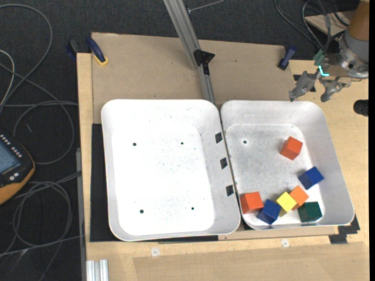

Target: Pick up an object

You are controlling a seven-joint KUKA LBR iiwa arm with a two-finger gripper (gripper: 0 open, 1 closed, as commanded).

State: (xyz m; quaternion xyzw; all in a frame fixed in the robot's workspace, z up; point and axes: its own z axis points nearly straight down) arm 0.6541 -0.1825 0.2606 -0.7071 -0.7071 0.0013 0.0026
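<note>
Looking down on the bench from my remote seat, I see the gripper hanging at the upper right of the frame, above the far rim of the right bin and over bare bench rather than over the blocks. Its two fingers point downward and stand apart, with nothing between them. The grey arm comes in from the top right corner, and a small teal light glows near the wrist. The right bin holds all the blocks. One orange block sits alone in the bin's upper middle, well apart from the others. A blue block lies toward the right wall, lower down. Along the near edge the rest crowd together: an orange block at the left of the group, a second blue block just beside it, then a yellow block touching a third orange block, and a dark green block at the lower right corner. The left bin takes up the middle left of the frame, its floor marked with a few dark dots. A metal rail runs down from the top centre to the gap between the bins. Loose cables lie on the dark floor at far left.
</note>
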